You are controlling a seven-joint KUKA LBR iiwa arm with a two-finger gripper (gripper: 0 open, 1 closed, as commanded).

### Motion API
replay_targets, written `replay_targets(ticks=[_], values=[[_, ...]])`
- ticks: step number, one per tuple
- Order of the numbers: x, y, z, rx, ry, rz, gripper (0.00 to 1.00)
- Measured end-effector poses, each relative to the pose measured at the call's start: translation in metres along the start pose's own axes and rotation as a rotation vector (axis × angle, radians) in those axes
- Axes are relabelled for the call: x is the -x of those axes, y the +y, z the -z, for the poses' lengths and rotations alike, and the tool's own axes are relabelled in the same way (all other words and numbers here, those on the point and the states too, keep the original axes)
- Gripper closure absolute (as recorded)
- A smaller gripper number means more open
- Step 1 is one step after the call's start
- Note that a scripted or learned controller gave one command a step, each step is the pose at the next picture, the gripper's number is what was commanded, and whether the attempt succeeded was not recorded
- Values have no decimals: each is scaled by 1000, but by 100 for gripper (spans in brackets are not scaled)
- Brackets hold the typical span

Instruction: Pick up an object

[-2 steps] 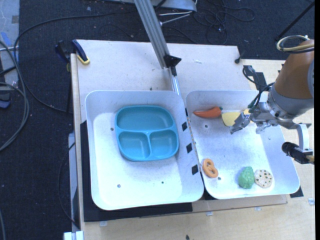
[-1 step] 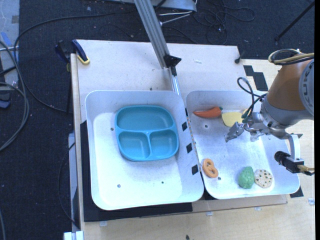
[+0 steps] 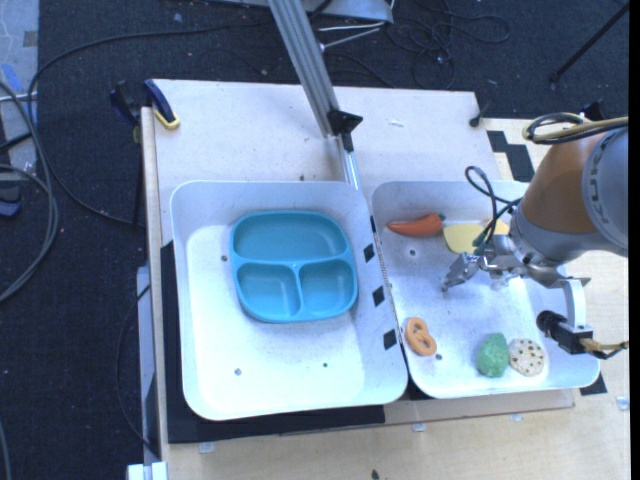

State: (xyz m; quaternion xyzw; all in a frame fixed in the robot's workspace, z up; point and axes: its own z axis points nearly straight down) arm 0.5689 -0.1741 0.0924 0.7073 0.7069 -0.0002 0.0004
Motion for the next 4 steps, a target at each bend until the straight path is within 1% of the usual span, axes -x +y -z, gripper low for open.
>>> replay_targets(ticks=[1, 2, 3, 4], values=[[1, 2, 12, 6, -3, -1, 100], [-1, -8, 66, 1, 0, -1, 100], [-8, -13, 112, 2, 0, 3, 100], [2, -13, 164, 2, -1, 2, 100]])
